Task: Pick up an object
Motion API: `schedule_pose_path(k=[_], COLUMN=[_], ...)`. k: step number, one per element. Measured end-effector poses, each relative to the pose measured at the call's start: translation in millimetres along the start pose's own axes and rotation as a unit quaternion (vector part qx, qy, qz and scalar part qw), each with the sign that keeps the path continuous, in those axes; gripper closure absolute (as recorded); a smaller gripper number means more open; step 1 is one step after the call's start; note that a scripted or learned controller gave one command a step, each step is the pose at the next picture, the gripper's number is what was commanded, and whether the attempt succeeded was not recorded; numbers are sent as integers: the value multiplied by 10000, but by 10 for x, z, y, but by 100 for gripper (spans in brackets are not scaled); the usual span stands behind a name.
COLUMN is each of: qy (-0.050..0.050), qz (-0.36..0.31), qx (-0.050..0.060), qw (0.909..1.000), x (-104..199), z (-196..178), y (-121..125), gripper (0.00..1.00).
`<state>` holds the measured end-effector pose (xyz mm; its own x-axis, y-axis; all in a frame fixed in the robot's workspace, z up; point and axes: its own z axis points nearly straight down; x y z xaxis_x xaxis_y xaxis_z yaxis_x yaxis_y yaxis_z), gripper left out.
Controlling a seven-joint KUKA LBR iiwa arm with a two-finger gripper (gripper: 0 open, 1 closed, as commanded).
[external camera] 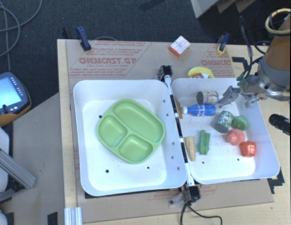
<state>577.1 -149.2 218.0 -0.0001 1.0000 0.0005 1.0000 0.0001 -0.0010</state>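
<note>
While gripper (239,95), fingers spread, hovers over right bin (262,172): one blue bottle (200,109), two cans, one green divided plate (131,131).

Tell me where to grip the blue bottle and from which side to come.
Grip the blue bottle across its middle, coming straight down from above. It lies flat, lengthwise left to right, so its long sides are the narrow span. There looks to be bare bin floor just above and below it, though the can sits close to its right end.
</note>
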Motion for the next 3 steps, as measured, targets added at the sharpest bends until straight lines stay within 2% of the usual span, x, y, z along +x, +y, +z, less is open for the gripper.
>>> schedule_pose_path(k=[1,2,3], qy=[10,-26,6], qz=[-8,-10,8], qx=[28,-109,24], qw=[10000,9999,10000], x=[222,441,526], z=[621,1093,1345], y=[22,-128,-615], gripper=[0,0,0])
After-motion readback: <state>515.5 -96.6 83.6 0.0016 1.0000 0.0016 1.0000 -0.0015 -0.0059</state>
